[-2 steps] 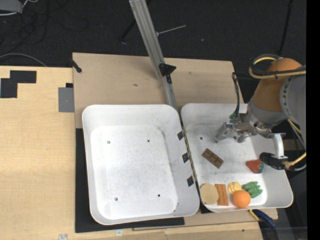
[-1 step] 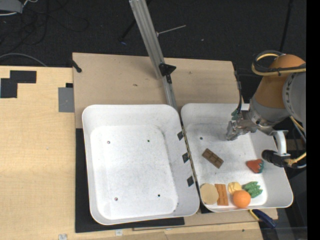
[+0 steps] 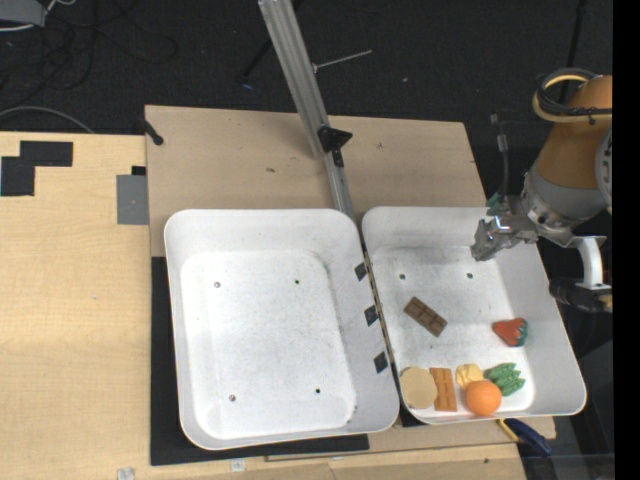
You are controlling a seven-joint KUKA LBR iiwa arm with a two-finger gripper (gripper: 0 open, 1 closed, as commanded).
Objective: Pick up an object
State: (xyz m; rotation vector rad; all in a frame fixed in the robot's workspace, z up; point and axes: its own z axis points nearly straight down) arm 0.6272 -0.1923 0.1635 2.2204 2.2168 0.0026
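dark floor and loose cables frame a pale wooden bench (image 3: 80, 298) that carries two shallow white bins side by side, with a slanted metal rail (image 3: 300, 88) running down toward the seam between them. the left bin (image 3: 260, 328) holds nothing that can be made out. the right bin (image 3: 470, 278) carries all the candidates: a brown chocolate-like bar (image 3: 425, 316) lying flat near its middle, a red strawberry-like piece (image 3: 510, 332) toward the right wall, and along the near edge a tan round piece (image 3: 418, 387), an orange-brown slab (image 3: 444, 389), a small yellow item (image 3: 468, 373), an orange ball (image 3: 483, 398) and a green leafy piece (image 3: 506, 377) packed close together. the arm (image 3: 570, 158) reaches in from the right, and its tool (image 3: 490, 238) hangs over the far right part of the right bin, well apart from every object; whether it is open or closed cannot be told at this size, and nothing can be seen in it. by this showing the pick is barely begun: no object is lifted, none is even approached, and travel to a target, descent, closing and lift all appear to remain. the lone bar looks the easiest target.
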